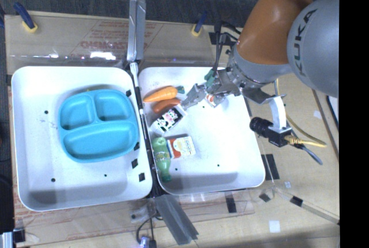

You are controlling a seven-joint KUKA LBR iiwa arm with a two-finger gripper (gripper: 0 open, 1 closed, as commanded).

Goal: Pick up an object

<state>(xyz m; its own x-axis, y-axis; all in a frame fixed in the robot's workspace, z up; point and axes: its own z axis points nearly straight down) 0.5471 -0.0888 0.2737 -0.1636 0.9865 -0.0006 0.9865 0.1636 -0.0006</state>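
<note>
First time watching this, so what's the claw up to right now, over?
Claw low in right bin, beside carrot. Grip unclear. Carton, bottle crowd the left wall.

gripper [203, 93] over right bin [242, 143]

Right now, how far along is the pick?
Done: the gripper has reached into the right bin, next to the carrot. In hand: nothing visibly between its fingers. Left: grasp and lift. The carrot, black-and-white carton, juice box and green bottle all lie on the bin floor; the blue divided tray sits in the left bin.
</note>
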